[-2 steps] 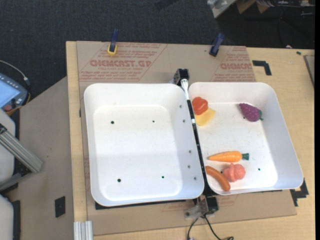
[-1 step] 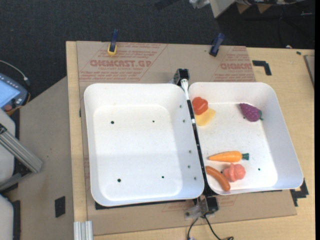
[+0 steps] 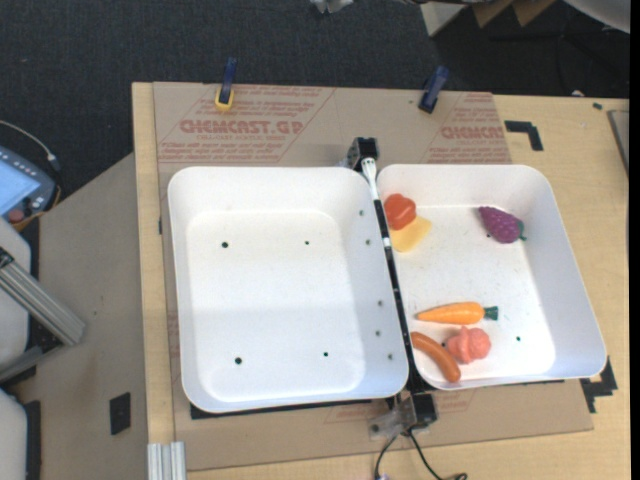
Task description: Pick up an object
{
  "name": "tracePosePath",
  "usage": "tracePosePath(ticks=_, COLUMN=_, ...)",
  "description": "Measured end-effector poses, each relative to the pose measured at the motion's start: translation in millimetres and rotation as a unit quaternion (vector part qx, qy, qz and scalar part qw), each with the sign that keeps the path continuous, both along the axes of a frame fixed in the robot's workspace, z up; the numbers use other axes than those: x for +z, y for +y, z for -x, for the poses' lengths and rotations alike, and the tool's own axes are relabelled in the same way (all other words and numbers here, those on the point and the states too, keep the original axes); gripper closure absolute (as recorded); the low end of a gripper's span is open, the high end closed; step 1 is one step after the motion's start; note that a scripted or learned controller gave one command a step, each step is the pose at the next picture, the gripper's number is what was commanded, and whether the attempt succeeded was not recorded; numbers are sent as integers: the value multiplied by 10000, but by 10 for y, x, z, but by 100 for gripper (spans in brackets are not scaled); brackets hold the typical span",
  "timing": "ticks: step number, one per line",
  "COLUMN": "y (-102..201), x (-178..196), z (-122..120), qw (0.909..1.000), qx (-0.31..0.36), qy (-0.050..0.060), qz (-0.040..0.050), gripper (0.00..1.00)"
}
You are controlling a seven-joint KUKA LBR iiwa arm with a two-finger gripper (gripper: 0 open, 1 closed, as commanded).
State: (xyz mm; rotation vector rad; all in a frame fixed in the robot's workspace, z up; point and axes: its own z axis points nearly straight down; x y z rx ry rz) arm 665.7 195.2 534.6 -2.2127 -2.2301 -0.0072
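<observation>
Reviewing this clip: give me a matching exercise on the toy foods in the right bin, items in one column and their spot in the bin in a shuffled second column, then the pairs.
Items:
1. purple grapes
2. carrot
3. red and yellow piece
4. sausage

Places in the right bin:
A. near corner, by the divider, beside the pink toy
B. far side, against the divider between the bins
C. far side, toward the right wall
D. lying crosswise, just beyond the pink toy

Pairs: 1-C, 2-D, 3-B, 4-A
</observation>
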Motion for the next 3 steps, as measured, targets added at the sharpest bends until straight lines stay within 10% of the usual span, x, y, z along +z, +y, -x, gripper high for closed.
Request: tracePosePath(ticks=3, y=294, x=-88, z=-6, qw=10000, qx=-32, qy=-7, qz=14, gripper=100)
